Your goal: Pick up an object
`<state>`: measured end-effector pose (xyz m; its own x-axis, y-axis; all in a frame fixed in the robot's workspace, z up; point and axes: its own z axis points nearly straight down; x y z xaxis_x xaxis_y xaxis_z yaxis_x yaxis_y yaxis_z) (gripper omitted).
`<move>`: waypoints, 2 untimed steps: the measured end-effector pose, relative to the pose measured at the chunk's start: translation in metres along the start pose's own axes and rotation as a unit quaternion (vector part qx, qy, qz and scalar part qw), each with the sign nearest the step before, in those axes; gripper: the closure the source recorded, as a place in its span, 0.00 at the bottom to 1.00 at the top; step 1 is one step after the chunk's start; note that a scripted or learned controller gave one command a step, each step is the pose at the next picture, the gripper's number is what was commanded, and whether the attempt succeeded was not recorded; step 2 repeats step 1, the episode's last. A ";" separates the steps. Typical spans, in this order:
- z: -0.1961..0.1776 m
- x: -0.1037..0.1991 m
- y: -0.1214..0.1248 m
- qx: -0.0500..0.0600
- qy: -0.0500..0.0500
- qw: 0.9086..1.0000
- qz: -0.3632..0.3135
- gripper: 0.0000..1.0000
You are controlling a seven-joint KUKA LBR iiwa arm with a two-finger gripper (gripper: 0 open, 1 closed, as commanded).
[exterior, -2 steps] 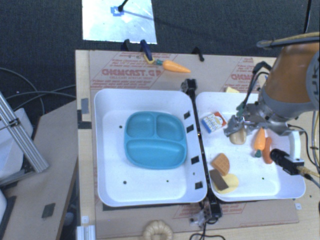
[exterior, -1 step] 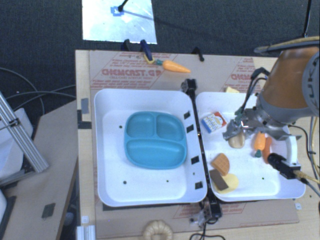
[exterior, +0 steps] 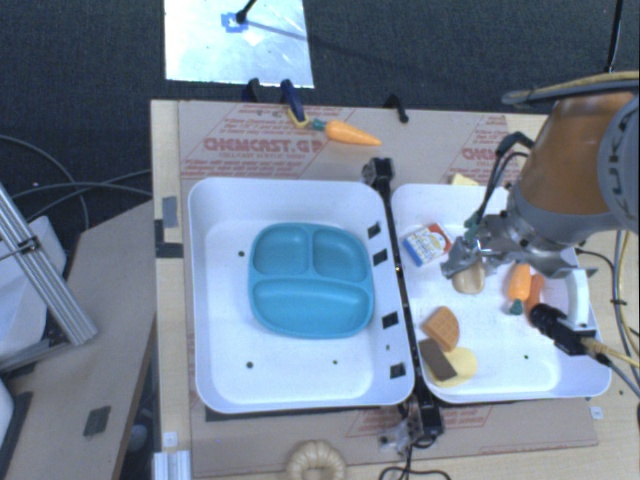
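The right bin (exterior: 500, 383) holds several toy foods: a white and red packet (exterior: 424, 243), a beige piece (exterior: 468, 281), an orange carrot (exterior: 519, 283), a brown bread slice (exterior: 441, 326) and a yellow and brown piece (exterior: 449, 364). My gripper (exterior: 466, 259) hangs low over the bin's middle, directly above the beige piece and just right of the packet. The arm's bulk hides the bin's far right corner. I cannot tell whether the gripper touches the beige piece.
The left bin (exterior: 215, 268) carries a blue divided plate (exterior: 310, 280). Another orange carrot (exterior: 345, 133) lies on the cardboard behind the bins, and a yellow bit (exterior: 462, 179) shows at the right bin's far rim. A beige ring (exterior: 315, 460) sits at the front edge.
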<state>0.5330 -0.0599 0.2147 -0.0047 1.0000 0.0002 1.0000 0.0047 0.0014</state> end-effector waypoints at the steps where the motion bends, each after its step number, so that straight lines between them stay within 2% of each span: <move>1: -0.020 -0.008 -0.001 -0.001 0.000 1.000 0.002 1.00; 2: -0.020 -0.008 -0.001 -0.001 0.000 1.000 0.002 1.00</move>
